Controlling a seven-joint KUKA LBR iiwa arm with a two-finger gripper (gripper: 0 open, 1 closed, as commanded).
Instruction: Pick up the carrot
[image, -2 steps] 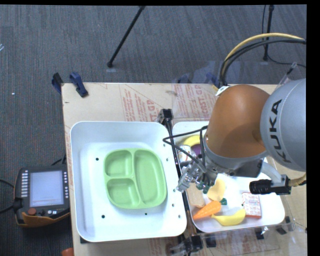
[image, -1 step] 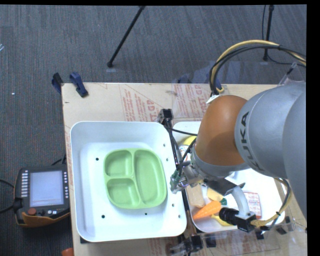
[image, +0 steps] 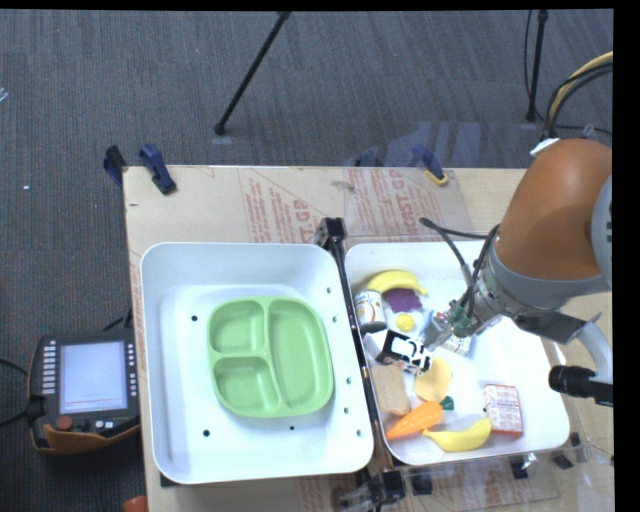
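Right white bin (image: 556, 420): carrot (image: 414, 420) (orange) lies beside yellow banana (image: 460, 436).

Even, diffuse overhead light; the white bins (image: 160, 300) look bright, nearly washed out. Shadows are faint. The picture is soft and slightly grainy throughout.

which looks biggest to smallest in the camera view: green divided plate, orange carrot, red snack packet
1. green divided plate, by far the largest
2. orange carrot
3. red snack packet
The carrot and packet look close in size, so their order is unsure.
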